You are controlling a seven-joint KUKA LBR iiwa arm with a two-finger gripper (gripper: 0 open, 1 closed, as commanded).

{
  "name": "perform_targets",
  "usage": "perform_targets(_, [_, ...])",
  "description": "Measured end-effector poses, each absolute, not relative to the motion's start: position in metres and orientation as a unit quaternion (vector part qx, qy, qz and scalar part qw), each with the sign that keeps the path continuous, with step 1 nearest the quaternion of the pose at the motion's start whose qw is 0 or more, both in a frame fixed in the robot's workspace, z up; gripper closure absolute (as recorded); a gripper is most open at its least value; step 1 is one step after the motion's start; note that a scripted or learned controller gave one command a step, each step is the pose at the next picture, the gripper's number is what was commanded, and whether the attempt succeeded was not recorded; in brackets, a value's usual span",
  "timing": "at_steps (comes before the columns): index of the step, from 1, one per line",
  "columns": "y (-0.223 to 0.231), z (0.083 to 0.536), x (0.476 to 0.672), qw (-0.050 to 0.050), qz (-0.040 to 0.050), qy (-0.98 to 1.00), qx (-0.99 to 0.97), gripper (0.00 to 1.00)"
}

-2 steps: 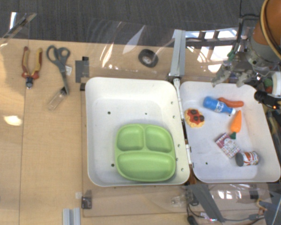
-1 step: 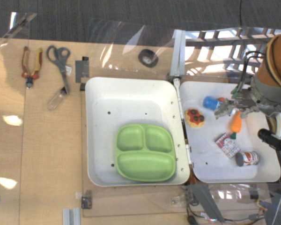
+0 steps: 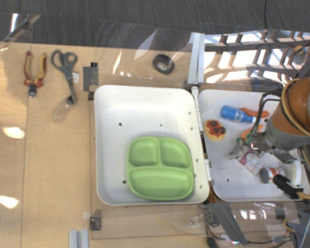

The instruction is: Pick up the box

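Reaching in over the right bin point(image 3: 225, 185), the grey arm point(image 3: 299, 112) with its orange band has its gripper point(image 3: 241, 148) low near the bin's middle. The gripper's metal parts sit close above the bin floor, but I cannot tell how it stands, apart or together, from this angle. Just beside it, toward the arm, lies a small flat box point(image 3: 252, 163) with a pink and white printed pattern, resting on the bin floor and tilted askew. The gripper looks to be touching or nearly touching the box's edge; nothing shows the box clamped. Further from the arm in that bin sit a blue bottle point(image 3: 236, 114) and a round orange and red toy point(image 3: 215, 129). The left bin point(image 3: 113, 107) holds a green divided tray point(image 3: 160, 168).
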State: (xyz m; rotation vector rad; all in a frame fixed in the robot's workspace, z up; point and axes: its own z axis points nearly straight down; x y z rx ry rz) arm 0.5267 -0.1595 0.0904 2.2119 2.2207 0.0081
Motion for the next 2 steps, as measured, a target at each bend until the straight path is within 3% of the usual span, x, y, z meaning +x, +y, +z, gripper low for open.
perform_targets(1, [-0.160,0.102,0.530,0.007,0.0044,0.709,0.705,1.00])
perform_targets(2, [-0.113,0.193,0.497,0.003,0.0023,0.708,0.706,1.00])
